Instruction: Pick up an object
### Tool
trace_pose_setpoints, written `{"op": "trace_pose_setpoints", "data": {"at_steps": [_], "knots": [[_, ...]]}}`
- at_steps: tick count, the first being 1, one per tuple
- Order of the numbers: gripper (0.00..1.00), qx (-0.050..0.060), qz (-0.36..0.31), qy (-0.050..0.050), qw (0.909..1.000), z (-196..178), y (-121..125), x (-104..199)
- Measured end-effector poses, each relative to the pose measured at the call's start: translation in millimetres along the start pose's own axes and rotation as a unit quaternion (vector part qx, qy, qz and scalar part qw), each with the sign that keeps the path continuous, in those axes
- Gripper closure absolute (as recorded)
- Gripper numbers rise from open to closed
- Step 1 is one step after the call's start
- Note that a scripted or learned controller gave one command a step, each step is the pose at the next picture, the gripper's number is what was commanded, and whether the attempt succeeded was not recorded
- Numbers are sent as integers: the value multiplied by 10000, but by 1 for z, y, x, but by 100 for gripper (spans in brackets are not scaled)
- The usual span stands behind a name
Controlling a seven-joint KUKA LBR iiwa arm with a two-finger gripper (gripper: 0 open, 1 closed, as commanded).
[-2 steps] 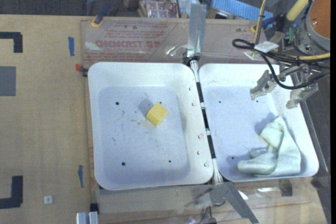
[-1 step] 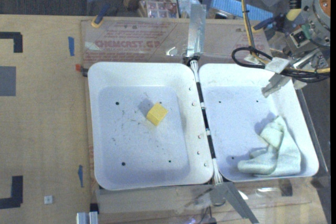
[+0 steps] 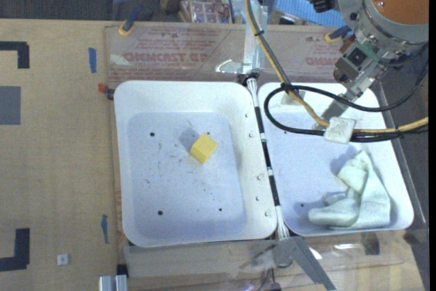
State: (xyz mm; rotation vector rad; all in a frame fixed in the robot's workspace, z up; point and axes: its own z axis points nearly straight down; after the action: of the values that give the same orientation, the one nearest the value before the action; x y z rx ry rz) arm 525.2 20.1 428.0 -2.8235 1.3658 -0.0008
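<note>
White cloth [image 3: 354, 204] crumpled in right bin [image 3: 402, 167] (folds unclear); gripper [image 3: 339, 129] state indiscernible.

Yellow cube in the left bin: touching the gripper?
Apart. The camera view shows the small yellow cube alone on the left white bin's floor, while the gripper sits over the right white bin, across the divider.
</note>
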Motion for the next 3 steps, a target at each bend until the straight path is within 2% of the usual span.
{"op": "trace_pose_setpoints", "data": {"at_steps": [1, 2, 3], "knots": [[0, -22, -1538, -14, 9881, -7, 56, 13], [0, 4, -2911, 6, 9567, -8, 74, 85], [0, -14, -3356, -17, 9420, 111, 46, 17]]}}
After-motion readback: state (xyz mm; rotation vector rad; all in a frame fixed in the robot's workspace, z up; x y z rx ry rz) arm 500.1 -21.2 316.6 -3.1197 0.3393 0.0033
